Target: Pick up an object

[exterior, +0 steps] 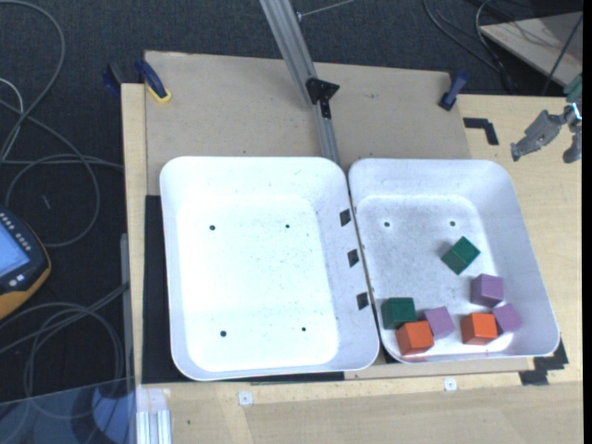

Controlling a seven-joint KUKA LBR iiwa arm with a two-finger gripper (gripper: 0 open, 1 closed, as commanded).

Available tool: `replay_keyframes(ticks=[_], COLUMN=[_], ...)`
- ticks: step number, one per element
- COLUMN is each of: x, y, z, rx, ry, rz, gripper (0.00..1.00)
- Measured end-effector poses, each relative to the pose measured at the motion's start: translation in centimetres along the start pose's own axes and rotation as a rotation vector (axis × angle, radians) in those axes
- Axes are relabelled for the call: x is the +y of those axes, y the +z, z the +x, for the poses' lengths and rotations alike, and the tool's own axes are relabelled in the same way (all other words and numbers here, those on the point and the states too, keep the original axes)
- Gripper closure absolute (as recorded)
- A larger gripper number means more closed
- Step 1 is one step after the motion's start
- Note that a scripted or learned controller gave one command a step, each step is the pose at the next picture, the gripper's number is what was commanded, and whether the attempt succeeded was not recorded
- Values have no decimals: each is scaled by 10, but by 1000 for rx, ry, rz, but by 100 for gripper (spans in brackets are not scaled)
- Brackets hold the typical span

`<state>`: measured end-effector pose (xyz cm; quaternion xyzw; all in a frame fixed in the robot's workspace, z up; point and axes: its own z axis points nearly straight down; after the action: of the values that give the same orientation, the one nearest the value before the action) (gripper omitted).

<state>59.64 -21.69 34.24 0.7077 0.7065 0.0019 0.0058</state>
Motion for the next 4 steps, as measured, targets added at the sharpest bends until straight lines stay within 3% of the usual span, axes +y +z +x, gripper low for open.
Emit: replay_keyframes(ticks=[1,2,3,4], x=[-13,63,23,26], y=[28,58,-16,-23], z=[63,91,4,11], rx=[9,5,-2,2], ry=[-7,-7,6,-3], rz=[13,8,2,4], gripper=[0,0,0,100])
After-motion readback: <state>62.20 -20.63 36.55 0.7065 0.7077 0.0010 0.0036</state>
